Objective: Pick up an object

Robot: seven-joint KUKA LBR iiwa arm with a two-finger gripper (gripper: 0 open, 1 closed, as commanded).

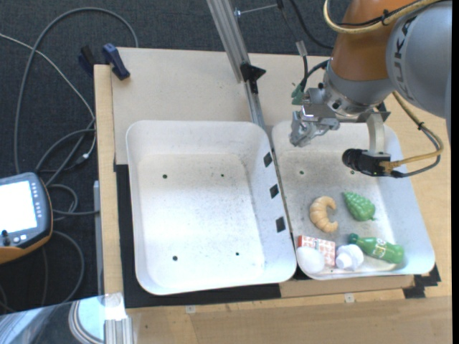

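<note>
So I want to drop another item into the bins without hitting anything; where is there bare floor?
The left bin floor is bare throughout. In the right bin, the croissant, grapes, bottle and carton crowd the near end; the middle below the tool is free.

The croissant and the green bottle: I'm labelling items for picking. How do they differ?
The croissant is tan and curved into a crescent; the green bottle is green with a white cap, long and straight. The croissant sits mid-bin, apart from its neighbours; the green bottle lies on its side along the near wall. Both are in the right bin.
</note>
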